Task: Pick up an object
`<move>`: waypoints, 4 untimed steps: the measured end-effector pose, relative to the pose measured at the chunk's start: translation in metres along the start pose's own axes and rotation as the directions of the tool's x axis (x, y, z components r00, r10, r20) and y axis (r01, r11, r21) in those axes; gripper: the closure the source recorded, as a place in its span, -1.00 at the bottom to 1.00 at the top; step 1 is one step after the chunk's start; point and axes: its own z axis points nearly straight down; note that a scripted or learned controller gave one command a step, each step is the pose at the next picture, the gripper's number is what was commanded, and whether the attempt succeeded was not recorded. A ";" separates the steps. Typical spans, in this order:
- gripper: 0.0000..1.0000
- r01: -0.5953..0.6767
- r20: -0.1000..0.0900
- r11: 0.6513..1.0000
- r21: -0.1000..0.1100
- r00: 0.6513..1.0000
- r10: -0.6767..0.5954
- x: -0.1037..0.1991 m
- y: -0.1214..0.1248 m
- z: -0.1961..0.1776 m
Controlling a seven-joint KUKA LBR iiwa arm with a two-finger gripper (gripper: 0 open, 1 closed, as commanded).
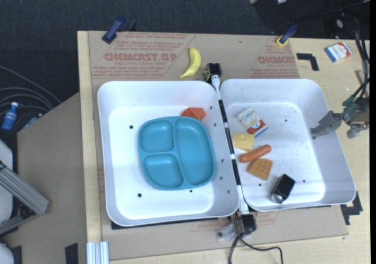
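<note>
Orange carrot-shaped toy (255, 153) lies in the right white bin (311, 95), touching a yellow cheese wedge (242, 141) and a tan cracker square (260, 168). Grey gripper (329, 123) sits at the bin's right rim, partly cut off; its opening can't be made out.

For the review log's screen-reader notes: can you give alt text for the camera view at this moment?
Two white bins sit side by side on a bench: the left bin holds a blue divided plate and an orange piece, the right bin a small carton, cheese wedge, carrot, cracker and black object. The gripper hangs at the right bin's right edge; a banana lies behind the bins.
</note>
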 end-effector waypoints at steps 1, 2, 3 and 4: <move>-1.00 0.000 -0.001 1.000 0.001 1.000 0.000 0.063 0.046 0.108; -1.00 0.000 0.001 1.000 -0.001 1.000 0.000 0.063 0.099 0.196; 1.00 -0.001 0.001 1.000 -0.002 1.000 0.001 0.063 0.099 0.186; -1.00 -0.001 0.001 1.000 -0.002 1.000 0.001 0.063 0.099 0.186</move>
